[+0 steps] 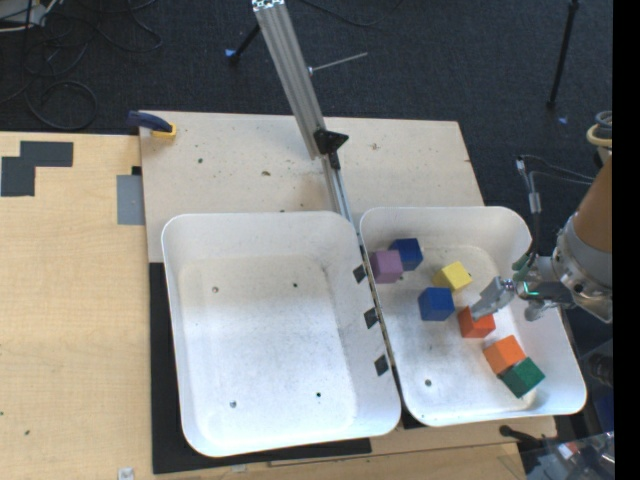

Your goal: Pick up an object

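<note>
The right bin [545, 408] holds several small blocks. A purple block [386, 264] and a blue block [407, 252] sit close together by the divider. A yellow block [456, 276] and a second blue block [436, 304] lie near the middle. A red block [476, 322] lies just right of that blue block. An orange block [503, 352] and a green block [522, 376] touch each other near the front right wall. My gripper [491, 300] reaches in from the right, low over the bin, with its tip just above the red block's upper right corner. No block is visibly held.
The left bin [190, 258] stands beside the right one, with black clips along the shared wall. A slanted aluminium bar [295, 73] rises behind the bins. A small blue and yellow object [152, 123] lies at the board's far left corner.
</note>
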Controlling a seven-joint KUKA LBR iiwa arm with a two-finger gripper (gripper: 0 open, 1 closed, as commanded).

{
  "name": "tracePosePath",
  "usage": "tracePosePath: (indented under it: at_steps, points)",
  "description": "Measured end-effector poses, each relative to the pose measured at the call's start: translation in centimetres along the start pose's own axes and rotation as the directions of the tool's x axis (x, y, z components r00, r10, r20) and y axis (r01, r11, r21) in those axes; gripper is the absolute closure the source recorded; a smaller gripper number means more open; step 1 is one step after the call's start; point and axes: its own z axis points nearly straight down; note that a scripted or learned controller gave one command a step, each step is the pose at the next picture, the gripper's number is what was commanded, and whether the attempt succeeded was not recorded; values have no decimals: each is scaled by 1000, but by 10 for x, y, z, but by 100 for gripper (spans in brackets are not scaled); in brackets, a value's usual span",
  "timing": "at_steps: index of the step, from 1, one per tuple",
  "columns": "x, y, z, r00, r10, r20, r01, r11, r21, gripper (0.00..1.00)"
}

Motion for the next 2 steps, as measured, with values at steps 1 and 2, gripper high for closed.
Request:
tracePosePath:
  at_steps: [1, 2]
  points:
    - [5, 2, 63, 1000, -2, -2, 2, 1000, 7, 0]
    - [5, 9, 122, 1000, -1, -2, 1, 1000, 7, 0]
